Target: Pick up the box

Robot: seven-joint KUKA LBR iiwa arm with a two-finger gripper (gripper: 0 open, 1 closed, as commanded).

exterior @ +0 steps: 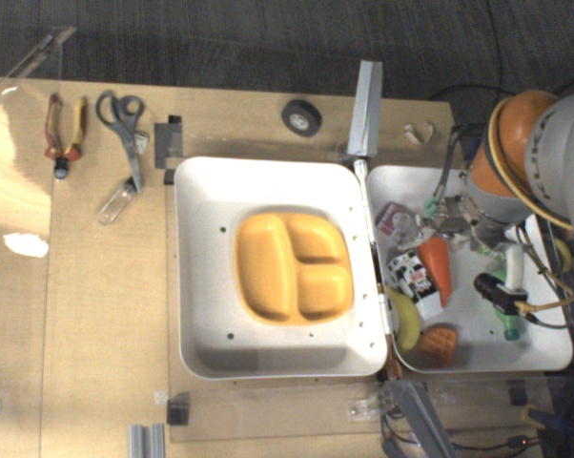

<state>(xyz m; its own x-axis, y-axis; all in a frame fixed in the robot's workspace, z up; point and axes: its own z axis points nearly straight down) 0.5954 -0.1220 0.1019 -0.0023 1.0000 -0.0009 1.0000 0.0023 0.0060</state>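
The box is small, white with black and red print, and lies in the right bin near its left wall. An orange carrot rests against the box's right side. My gripper hangs over the upper middle of that bin, a little above and to the right of the box and just beyond the carrot's top end. Nothing shows held in it. The grey arm with its orange band comes in from the upper right.
A yellow banana and a brown waffle-like piece lie below the box. A crinkled packet is at the bin's upper left, a green pen at the right. The left bin holds a yellow divided tray.
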